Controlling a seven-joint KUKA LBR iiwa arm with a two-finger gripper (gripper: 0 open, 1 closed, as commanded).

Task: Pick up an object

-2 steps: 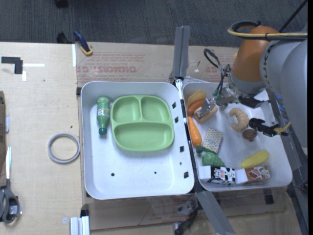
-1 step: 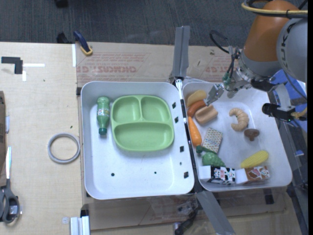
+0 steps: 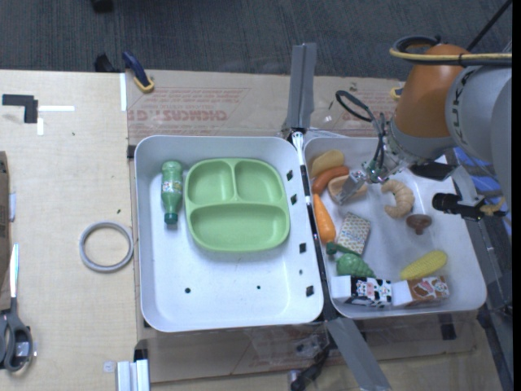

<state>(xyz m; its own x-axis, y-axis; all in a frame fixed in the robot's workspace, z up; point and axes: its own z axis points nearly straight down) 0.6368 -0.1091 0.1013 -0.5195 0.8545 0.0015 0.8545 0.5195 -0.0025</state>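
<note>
Croissant [image 3: 398,197], tan, curved, beside gripper [image 3: 356,184]

Across the top of your frame runs dark grey carpet [image 3: 203,15]. Below it, a pale wooden bench [image 3: 65,186] fills the left, with brown cardboard [image 3: 212,104] laid at upper centre under even light.

The right bin [image 3: 468,255] holds the objects. A croissant [image 3: 398,197] lies near its middle, a brown mushroom [image 3: 419,222] just beside it. 2 carrots [image 3: 323,218] lie along the bin's left wall, with a yellow banana [image 3: 328,162] above them. A corn cob [image 3: 424,263] lies near the front wall, a cow-print carton [image 3: 370,291] at the front edge.
</note>
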